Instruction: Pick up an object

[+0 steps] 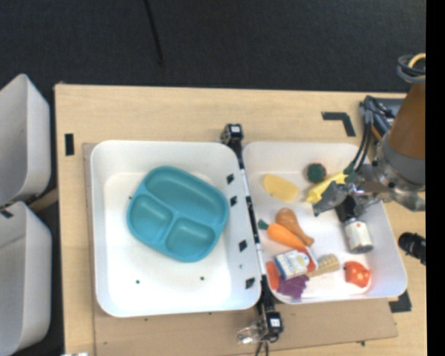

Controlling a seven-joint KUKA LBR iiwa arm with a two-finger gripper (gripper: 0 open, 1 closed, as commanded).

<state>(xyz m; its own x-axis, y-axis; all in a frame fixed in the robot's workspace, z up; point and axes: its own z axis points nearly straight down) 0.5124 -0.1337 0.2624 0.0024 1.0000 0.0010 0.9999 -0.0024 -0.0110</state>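
My gripper [336,206] hangs over the right bin [384,221], reaching in from the right, its two dark fingers apart with nothing between them. A yellow banana-like toy [320,190] lies just above the left finger. A silver can [357,236] lies just below the right finger. Further left are a yellow lemon-like piece [280,187], a brown drumstick [293,222] and an orange carrot [285,235]. A dark green round piece [316,171] sits near the back.
At the right bin's front lie a blue and white carton [293,262], a purple piece [295,287], a tan piece [326,263] and a red tomato [358,274]. The left bin [111,273] holds a teal divided plate [178,212]. A black divider rail [243,213] separates the bins.
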